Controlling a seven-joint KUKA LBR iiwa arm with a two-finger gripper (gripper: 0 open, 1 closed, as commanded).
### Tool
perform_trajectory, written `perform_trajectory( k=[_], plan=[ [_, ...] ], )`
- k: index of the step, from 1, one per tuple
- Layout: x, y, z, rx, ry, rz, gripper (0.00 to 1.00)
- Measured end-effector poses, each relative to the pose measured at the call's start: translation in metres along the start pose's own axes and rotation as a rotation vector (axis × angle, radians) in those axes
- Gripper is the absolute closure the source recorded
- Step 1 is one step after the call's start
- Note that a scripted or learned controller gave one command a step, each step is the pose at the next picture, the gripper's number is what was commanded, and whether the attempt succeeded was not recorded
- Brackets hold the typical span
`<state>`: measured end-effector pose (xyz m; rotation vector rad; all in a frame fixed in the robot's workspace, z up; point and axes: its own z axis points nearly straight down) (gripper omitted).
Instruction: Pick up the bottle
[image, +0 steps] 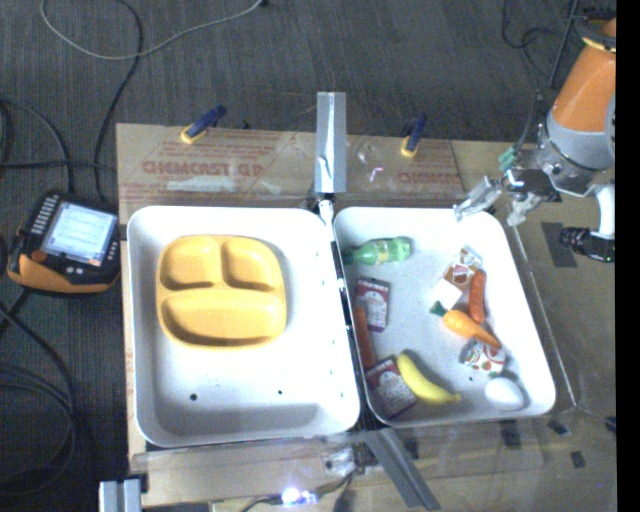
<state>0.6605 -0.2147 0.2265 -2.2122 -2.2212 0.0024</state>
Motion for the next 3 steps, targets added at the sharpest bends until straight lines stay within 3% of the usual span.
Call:
perform_trajectory(
  k=[1,2,3],
  plan=[
    [0.073,0.007,0.125,-0.001,-0.009,-0.014,0.00],
    [0.097,-0.002,0.138,-0.014,-0.011,-0.205,0.00],
    [0.098,-0.002,0.130,-0.014,-0.007,-0.206,1.00]
  ],
)
